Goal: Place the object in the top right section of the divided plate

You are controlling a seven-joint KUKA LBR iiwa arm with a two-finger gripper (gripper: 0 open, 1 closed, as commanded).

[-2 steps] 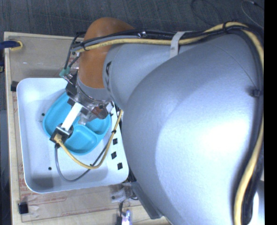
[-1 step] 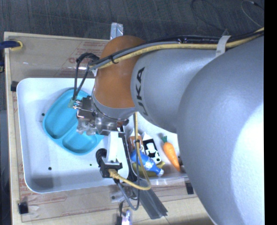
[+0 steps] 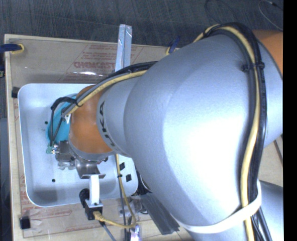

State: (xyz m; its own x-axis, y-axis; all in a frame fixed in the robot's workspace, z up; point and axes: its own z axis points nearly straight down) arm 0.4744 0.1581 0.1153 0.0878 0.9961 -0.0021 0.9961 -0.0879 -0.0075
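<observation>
The grey arm (image 3: 198,129) reaches across from the right and hides most of the bench. Its orange band (image 3: 88,127) hangs over the left white bin (image 3: 32,134). Below the band, the gripper (image 3: 63,157) points down into that bin, and I see it only as dark metal parts at the wrist's left edge. A teal curved piece (image 3: 56,129), likely the rim of the divided plate, peeks out to the left of the wrist. The arm covers the rest of the plate and its sections. I cannot make out any separate object to be placed.
A metal upright bar (image 3: 124,46) stands behind the bin on the board with red lettering (image 3: 95,59). A blue clamp (image 3: 10,47) grips the board's far left corner. A white bracket (image 3: 94,190) and a yellow cable (image 3: 115,222) hang off the wrist near the front edge.
</observation>
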